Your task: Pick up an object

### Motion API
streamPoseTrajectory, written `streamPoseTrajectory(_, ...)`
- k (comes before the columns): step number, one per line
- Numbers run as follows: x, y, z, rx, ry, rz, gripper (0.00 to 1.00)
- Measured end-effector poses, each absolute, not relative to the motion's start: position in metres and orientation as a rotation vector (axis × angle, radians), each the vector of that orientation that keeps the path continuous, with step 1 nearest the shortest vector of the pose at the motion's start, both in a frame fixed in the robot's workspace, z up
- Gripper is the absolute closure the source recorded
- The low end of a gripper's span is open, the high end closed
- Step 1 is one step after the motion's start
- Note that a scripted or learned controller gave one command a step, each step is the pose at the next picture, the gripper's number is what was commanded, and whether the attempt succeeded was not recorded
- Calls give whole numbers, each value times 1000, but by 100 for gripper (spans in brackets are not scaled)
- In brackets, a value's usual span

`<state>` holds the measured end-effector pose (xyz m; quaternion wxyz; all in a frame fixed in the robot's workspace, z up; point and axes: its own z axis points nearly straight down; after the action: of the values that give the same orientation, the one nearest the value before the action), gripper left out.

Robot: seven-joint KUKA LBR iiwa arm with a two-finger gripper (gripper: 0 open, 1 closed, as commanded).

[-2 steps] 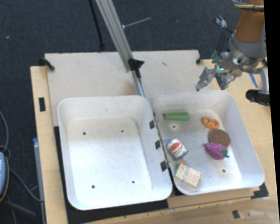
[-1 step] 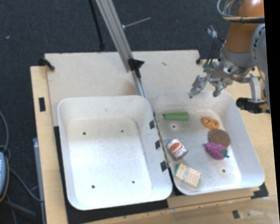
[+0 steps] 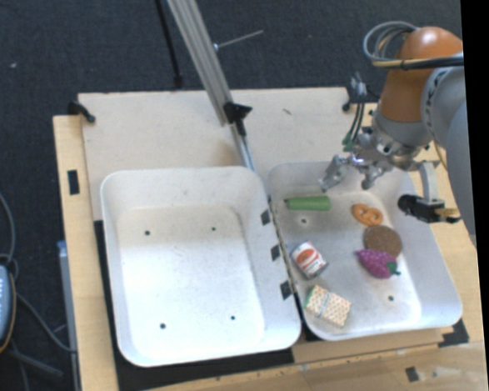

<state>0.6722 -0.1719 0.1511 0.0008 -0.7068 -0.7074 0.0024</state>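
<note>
The right bin [image 3: 427, 303] holds several small objects. A green stick-shaped piece [image 3: 308, 203] lies near its back left. An orange ring-shaped snack [image 3: 367, 214], a brown round disc [image 3: 383, 239] and a purple grape bunch [image 3: 377, 262] sit toward the right. A red and white can [image 3: 308, 259] and a pale checkered block [image 3: 328, 305] lie along the left side. My gripper [image 3: 350, 173] hovers over the bin's back edge, just behind the green piece, open with nothing between its fingers.
The left bin [image 3: 114, 241] stands beside the right one, their walls meeting at the middle. A slanted metal pole [image 3: 206, 59] rises behind the bins. The wooden bench [image 3: 165, 129] extends behind both.
</note>
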Motion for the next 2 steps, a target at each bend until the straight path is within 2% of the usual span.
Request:
streamPoseTrajectory(1,674,-173,103,-2226,-2226,-3,0)
streamPoseTrajectory(2,676,-174,119,-2228,-2231,-9,100)
